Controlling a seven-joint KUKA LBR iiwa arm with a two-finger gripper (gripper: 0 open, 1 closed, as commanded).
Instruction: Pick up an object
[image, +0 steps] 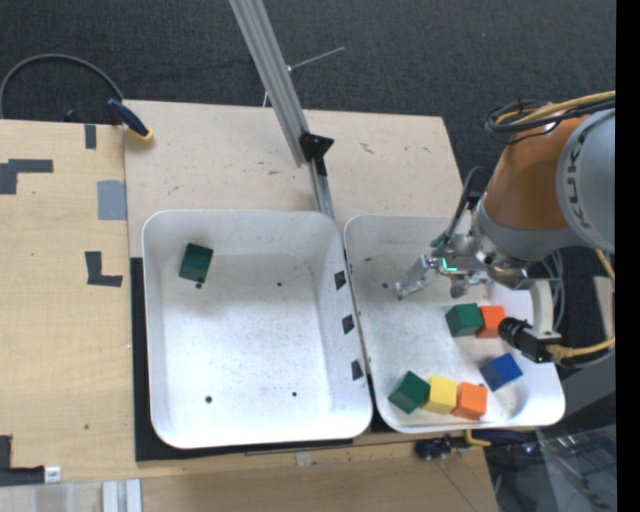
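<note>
- Right bin: a green block touches an orange block near its right edge.
- Along its front edge, a green, yellow and orange row; a blue block lies beside it.
- Left bin: one dark green block near its back-left corner.
- Gripper hovers over the right bin's middle, fingers spread, holding nothing.

Two white bins and seven small blocks.
Three green blocks, two orange blocks, one yellow block, one blue block; the left bin contains one block, the right bin six.
</note>
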